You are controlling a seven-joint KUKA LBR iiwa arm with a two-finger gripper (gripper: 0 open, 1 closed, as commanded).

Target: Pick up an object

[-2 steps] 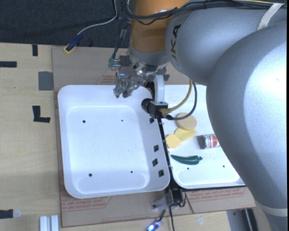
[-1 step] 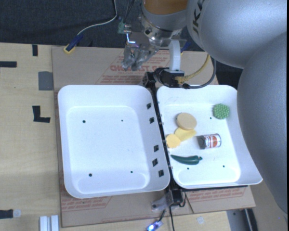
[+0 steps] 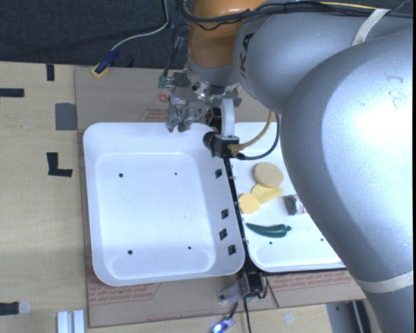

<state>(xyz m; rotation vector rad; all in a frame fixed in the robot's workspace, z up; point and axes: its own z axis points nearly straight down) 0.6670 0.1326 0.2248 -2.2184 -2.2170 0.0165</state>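
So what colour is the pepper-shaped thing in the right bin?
Dark green pepper, seen in the camera view.

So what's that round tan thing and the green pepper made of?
The round tan disc looks like matte plastic or foam toy food, flat and even-coloured. The dark green chilli-shaped pepper looks like smooth plastic or rubber with a slight sheen. I can't be certain.

Robotics lab bench.
Grey arm, two white bins, taped cardboard base, loose cables.

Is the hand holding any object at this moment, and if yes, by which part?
Nothing can be seen in the hand; it hangs over the far rim of the left bin.
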